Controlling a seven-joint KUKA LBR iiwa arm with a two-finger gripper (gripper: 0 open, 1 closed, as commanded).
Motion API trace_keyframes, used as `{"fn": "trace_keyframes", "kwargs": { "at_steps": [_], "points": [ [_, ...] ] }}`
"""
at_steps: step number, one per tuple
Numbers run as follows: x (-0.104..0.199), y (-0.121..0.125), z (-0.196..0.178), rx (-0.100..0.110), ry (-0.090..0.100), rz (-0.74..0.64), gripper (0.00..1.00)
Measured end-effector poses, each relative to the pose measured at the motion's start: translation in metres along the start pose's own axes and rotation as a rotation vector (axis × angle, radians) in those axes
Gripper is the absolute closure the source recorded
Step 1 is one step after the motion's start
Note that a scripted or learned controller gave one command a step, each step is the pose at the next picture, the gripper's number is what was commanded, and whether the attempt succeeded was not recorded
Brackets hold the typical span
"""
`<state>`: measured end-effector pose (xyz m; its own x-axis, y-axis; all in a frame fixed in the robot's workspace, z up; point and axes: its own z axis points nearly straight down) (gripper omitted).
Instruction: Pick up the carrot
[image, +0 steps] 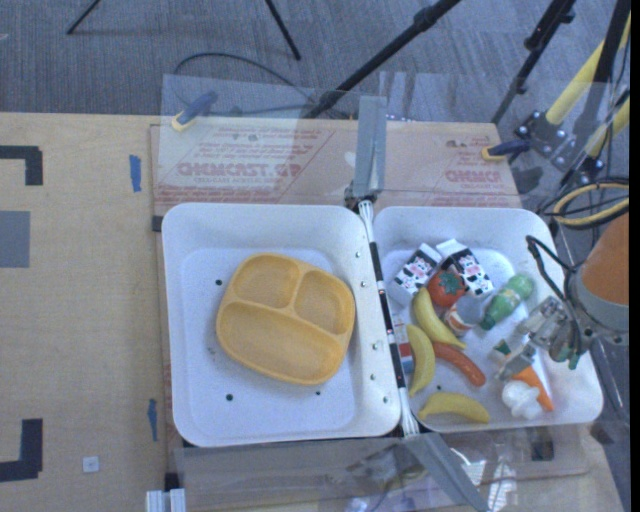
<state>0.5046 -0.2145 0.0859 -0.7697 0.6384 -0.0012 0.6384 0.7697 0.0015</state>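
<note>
Main hazard: closing on the wrong thing. Carrot (539, 390) lying in the right bin (470, 213), close to its front right corner, pressed up against a white, bulb-like piece (519, 399) on the side facing the bin's middle. With the two touching, easy to pinch both, or to take the white piece alone and leave the carrot behind.

Second hazard: the bin wall. So near the corner, little room on the outer side; likely to scrape the rim or stop short on the way down, and a glancing touch could push the carrot tighter into the corner or roll it under the neighbour.

Third hazard: a poor hold. Short, tapered and probably smooth plastic, so apt to squirt out of a grip placed near the thin end or squeezed across the slope.

Tool (535, 338) poised above the right bin's right side, just behind the carrot and not over it. Open or closed: cannot tell, too blurred and tangled with cables. Nothing visibly held.

Other clutter less of a worry: red sausage-shaped piece (462, 363) and banana (452, 407) lying toward the bin's front middle, apart from the carrot; green piece (503, 303) further back.

Look of the carrot: small, bright orange, stubby, lying on its side at a slant, partly masked by the white piece. Leafy end, if any, too small to make out.
</note>
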Motion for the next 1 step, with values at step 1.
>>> {"fn": "trace_keyframes", "kwargs": {
  "at_steps": [1],
  "points": [
    [-0.0352,0.0175,0.0005,-0.001,-0.006,-0.123,0.00]
  ]
}}
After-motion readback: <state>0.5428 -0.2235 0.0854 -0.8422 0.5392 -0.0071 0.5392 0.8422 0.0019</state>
